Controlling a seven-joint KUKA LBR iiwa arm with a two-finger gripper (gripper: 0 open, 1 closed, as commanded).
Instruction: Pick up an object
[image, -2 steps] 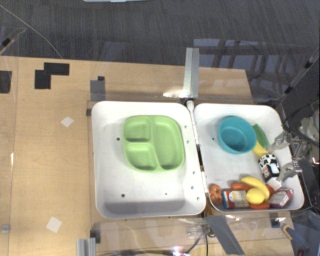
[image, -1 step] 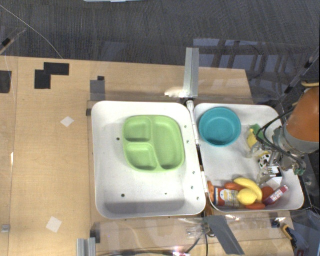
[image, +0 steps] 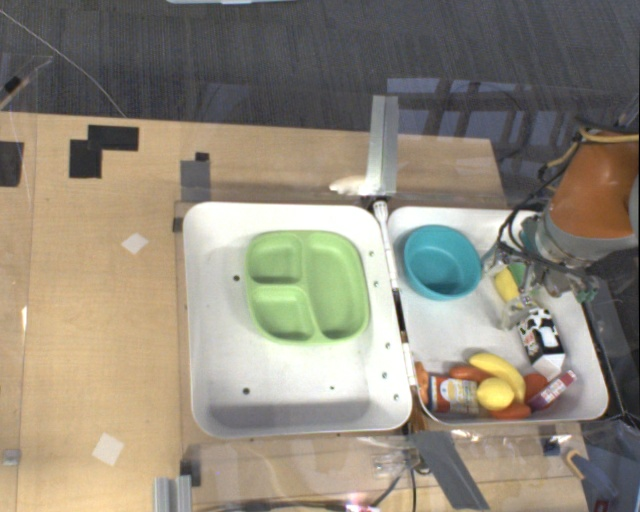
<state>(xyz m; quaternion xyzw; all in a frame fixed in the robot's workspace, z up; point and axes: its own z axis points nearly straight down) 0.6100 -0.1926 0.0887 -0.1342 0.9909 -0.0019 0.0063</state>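
The arm's orange band (image: 596, 192) and grey wrist sit over the far right part of the right bin (image: 460, 310), with the jaws (image: 535, 290) hanging below among dark cables; I cannot tell whether the jaws are open or closed, and nothing is visibly held between them; so the step in hand reads as the approach, with the pick not yet made.

Candidate objects all lie in the right bin: a teal bowl (image: 441, 261) in its far left corner; a small yellow piece (image: 507, 284) just beside the bowl and closest to the jaws; a black-and-white carton (image: 541, 335) near the right wall, just nearer the camera than the jaws; and, crowded along the near edge, a banana (image: 497, 368), a lemon (image: 494, 394), a red bottle with a label (image: 450, 391) and a dark red packet (image: 552, 390), touching one another.

The left bin (image: 215, 320) carries a green divided plate (image: 305, 286) at its middle, well apart from the arm.

My judgement: the next move calls for settling on the yellow piece or the carton, both standing clear of the pile, centring the jaws over it, descending straight and closing before lifting; the crowded near edge would risk a nudged neighbour.
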